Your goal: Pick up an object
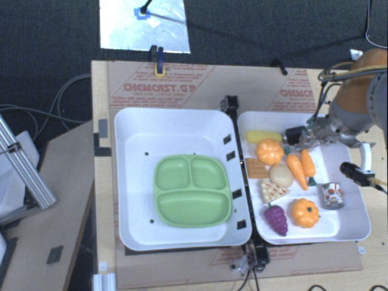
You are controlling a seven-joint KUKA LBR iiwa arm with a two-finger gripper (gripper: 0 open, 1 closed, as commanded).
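While the arm (357, 99) reaches in from the right and the hand (301, 134) sits low over the far part of the right bin (357, 223), near the corn (264, 136) and the carrots (301, 167), the step in hand looks like closing in on one toy for a grasp; whether the hand is released or clenched I cannot tell, and nothing shows between its parts. To do this well, I judge it should choose a piece with free space on both sides, come down straight, and avoid the packed middle where things touch and one could be nudged or dragged along. The carrots lie side by side just below the hand, so a grip there may catch both; the corn by the far wall is closer to the hand but hemmed in by the rim. Counted from largest down: one surface (182, 86) carrying two white bins, the left bin (130, 162) holding one green divided plate (193, 190). The right bin holds the task's things: two small pumpkins, one (270, 151) near the corn and one (305, 213) near the front; two carrots; one corn; one pale round piece (280, 174); one waffle-like square (256, 169); one cheese-like wedge (273, 191); one bunch of grapes (276, 219); and one small can (331, 194), standing apart at the right.
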